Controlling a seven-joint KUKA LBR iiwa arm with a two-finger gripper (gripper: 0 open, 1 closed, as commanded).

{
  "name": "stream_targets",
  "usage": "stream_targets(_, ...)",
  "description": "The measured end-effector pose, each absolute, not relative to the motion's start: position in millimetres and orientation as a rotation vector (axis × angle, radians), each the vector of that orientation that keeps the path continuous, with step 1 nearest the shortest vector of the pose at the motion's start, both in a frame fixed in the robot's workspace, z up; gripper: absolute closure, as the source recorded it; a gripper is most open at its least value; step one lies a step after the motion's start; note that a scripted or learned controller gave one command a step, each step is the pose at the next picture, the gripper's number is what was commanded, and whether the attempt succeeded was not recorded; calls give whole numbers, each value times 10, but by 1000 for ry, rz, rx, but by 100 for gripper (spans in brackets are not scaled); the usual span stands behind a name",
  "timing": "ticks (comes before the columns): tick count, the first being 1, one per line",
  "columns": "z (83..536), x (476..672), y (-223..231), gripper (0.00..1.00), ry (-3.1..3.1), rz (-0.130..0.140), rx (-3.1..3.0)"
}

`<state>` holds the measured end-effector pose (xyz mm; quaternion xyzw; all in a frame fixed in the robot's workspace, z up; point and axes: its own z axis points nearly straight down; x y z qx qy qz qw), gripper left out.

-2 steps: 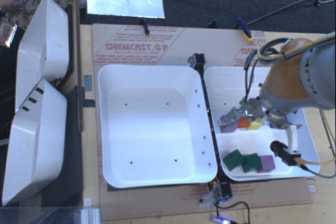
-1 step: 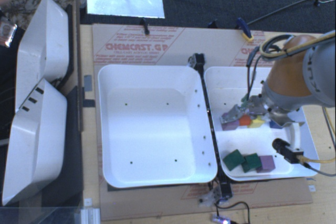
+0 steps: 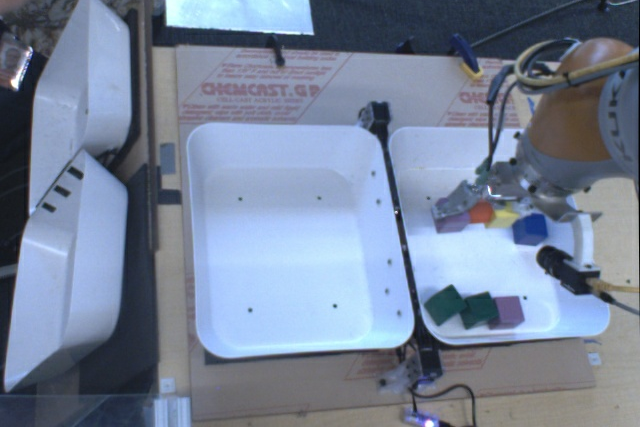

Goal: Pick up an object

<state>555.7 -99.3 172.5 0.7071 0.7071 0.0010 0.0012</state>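
End effector (image 3: 462, 200) is low in the right bin (image 3: 420, 155), at the cluster near bin centre; arm (image 3: 575, 120) comes in from 3 o'clock. Can't tell whether it's apart or together, the wrist body hides the tips. Nothing is visibly held. Candidates: mauve block (image 3: 452, 221) directly under the tip, touching or nearly so; orange block (image 3: 482, 212) just at its 3 o'clock; yellow piece (image 3: 505, 215) beyond that; blue cube (image 3: 530, 229) at 4 o'clock of the cluster. A second group sits along the bin's 6 o'clock edge: dark green block (image 3: 444, 303), second green block (image 3: 478, 309), purple block (image 3: 506, 311), all touching or close. Left bin (image 3: 290, 145) holds no blocks. My read: it's in the approach/descend step on the mauve block. To do it well, centre over that block alone, since the orange neighbour is tight against it and a finger landing on the seam will likely push both away. Align the closing axis across the block's free sides, 12 to 6 o'clock, go fully down before closing, then lift straight up and check the block comes with it. The blue cube is the cleaner fallback, with more clearance around it.
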Motion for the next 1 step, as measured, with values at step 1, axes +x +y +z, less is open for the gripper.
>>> stream_targets(1,2328,5578,-1029,100,2219,5,2218)
